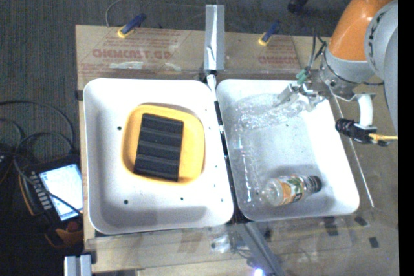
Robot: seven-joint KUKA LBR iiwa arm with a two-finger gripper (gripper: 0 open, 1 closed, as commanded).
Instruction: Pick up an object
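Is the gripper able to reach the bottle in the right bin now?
Probably yes. The bottle lies on its side, apart from the clear plastic sheet, with nothing on top of it. The gripper is over the same bin.

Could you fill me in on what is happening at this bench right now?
The arm's gripper hangs over the far right corner of the right bin, with nothing seen between its fingers. A clear bottle lies on its side near that bin's front. The left bin holds a yellow tray with a black block on it.
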